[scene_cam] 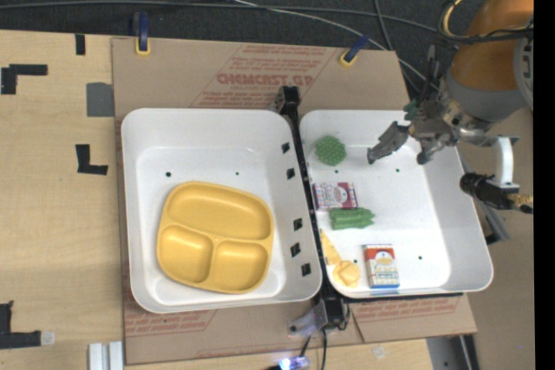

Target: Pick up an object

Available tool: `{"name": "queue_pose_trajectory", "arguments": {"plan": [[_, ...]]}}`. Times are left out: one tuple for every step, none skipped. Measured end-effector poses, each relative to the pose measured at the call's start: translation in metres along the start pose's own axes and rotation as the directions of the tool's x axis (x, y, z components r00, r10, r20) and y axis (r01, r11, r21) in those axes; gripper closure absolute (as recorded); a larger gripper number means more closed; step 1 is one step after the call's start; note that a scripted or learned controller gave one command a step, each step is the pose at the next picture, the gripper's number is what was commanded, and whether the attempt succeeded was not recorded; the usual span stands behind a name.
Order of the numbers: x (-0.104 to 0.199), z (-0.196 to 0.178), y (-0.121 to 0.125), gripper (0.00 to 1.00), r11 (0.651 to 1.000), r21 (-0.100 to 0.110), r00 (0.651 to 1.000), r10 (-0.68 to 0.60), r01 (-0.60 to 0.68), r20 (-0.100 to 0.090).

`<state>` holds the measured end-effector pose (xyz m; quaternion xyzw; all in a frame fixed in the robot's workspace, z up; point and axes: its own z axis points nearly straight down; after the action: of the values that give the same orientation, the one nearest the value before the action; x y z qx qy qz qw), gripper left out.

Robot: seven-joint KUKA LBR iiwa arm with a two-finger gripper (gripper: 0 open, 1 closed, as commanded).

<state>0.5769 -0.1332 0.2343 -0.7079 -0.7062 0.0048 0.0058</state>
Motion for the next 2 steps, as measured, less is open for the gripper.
{"name": "queue_pose_trajectory", "arguments": {"plan": [[0.0,-0.008,0.002,0.0,1.0,-0.013,1.0,-0.003,0.003,0.002],[0.006,0.038,-0.002,0.0,1.0,-0.011,1.0,-0.003,0.003,0.002]]}}
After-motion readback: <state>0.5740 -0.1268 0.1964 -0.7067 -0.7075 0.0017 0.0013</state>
